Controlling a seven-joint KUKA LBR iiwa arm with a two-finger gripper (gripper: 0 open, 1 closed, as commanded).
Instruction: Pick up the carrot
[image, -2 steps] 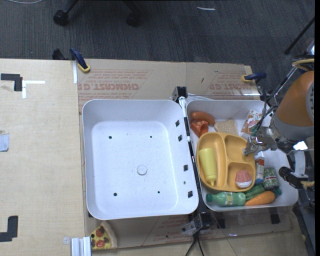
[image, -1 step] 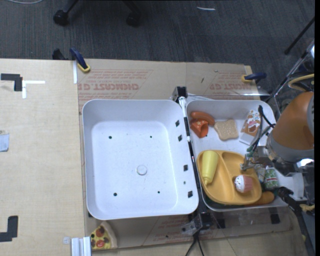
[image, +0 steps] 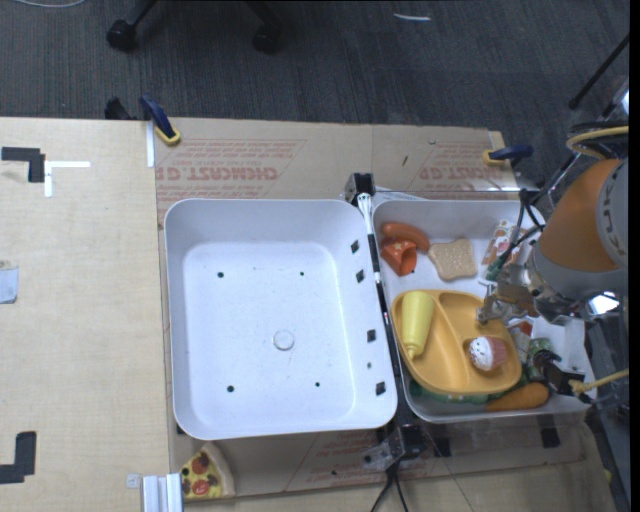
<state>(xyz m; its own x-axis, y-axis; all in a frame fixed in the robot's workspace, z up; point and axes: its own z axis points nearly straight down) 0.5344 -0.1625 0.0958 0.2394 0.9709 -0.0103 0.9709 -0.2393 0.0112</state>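
Gripper (image: 497, 302) sits low over the right bin (image: 448, 208), just off the right rim of the yellow tray (image: 452, 368); finger state can't be read from this angle, the wrist and cabling cover it. Arm (image: 592, 225) enters from the right, grey body with the orange band showing above the wrist. Carrot (image: 520, 397) lies at the bin's near edge, orange, roughly horizontal, tucked against the near-right rim of the yellow tray, thick end toward the right. It sits nearer the camera than the gripper and slightly right of it, apart from it, with the tray's corner in between; no contact between carrot and gripper visible. On the yellow tray: a yellow cylinder-shaped item (image: 415, 322) on the left half, a white-and-pink rounded item (image: 486, 352) on the right half, close to the gripper. At the far end of the right bin, a red-orange item (image: 401, 246) on the left and a slice of bread (image: 455, 260) beside it. Something green (image: 541, 352) sits just right of the tray, under the arm, too hidden to identify. Left bin (image: 200, 330) is side by side with the right one, small round disc (image: 284, 341) at its floor's middle. Pizza-slice toy (image: 204, 474) lies on the cardboard (image: 300, 160) off the left bin's near-left corner.
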